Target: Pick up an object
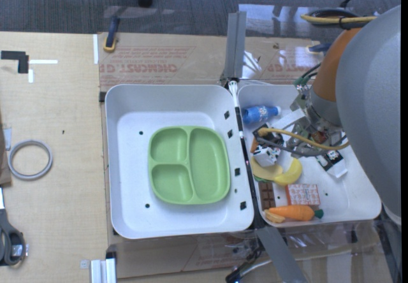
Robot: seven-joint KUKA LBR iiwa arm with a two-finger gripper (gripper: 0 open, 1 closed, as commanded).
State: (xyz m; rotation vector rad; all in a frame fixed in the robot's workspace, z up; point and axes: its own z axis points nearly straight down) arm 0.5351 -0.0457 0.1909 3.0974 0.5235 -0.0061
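- Nearest me, along the front edge of the right-hand shallow white plastic bin (pixel 357 202), lie an orange toy carrot (pixel 290 213) and a small red-and-white printed card (pixel 304 195).
- Just behind them sits a yellow toy banana (pixel 284 174), touching a small black-and-white object (pixel 268 141).
- The tool (pixel 305 143) hangs low over that clutter; its grip I cannot tell.
- Toward the bin's far edge lies a blue plastic bottle (pixel 260 113).
- The left white bin (pixel 124 167) holds a green divided plastic plate (pixel 189 165).
- I judge it mid-reach; next it must settle on one item, close and lift.

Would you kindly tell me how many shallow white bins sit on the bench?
2: the left shallow white bin holds a green divided plate; the right shallow white bin lies beside it, partly hidden by the grey arm.
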